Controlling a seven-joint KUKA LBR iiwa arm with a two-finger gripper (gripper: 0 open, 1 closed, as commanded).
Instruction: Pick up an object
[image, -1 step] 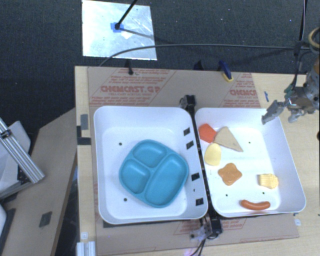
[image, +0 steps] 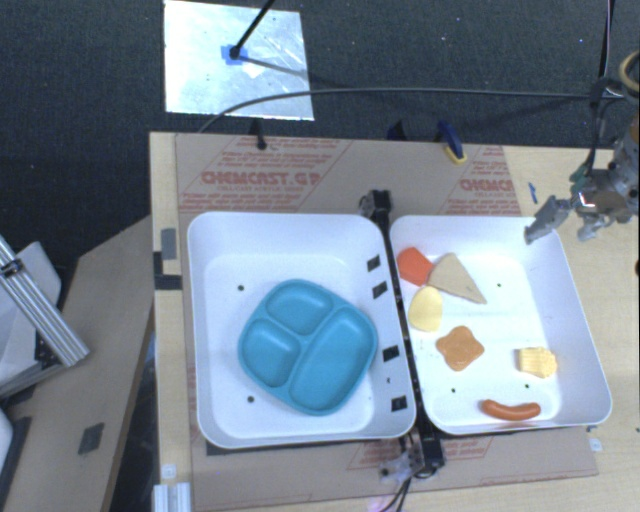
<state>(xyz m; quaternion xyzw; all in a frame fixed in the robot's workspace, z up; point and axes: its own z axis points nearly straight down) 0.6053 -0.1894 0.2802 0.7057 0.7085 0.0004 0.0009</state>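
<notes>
You had two shallow white plastic bins side by side on the pale wooden table, meeting along a black central divider that I use as the landmark here.

Left of the divider, the left white bin carried a blue three-compartment plastic plate, lying flat near the middle of its floor. The plate stood apart from all four walls, with bare white floor all round it, widest along the far wall.

Right of the divider, the right white bin held the small toy foods. An orange-red rounded piece lay just beside the divider, and a tan wedge-shaped piece touched it on the side away from the divider. A pale yellow rounded piece sat below them, also just beside the divider. An orange flat biscuit-like piece lay a little further from the divider, and a small yellow ridged block lay well away from it, near the outer wall. A reddish-orange sausage-shaped piece lay close to the near wall. The far outer quarter of that bin's floor was open.

Your hand hung above the far outer corner of the right bin, well apart from the divider and from every toy. Its fingers looked spread apart, one grey tip over the bin's rim, with nothing between them.
</notes>
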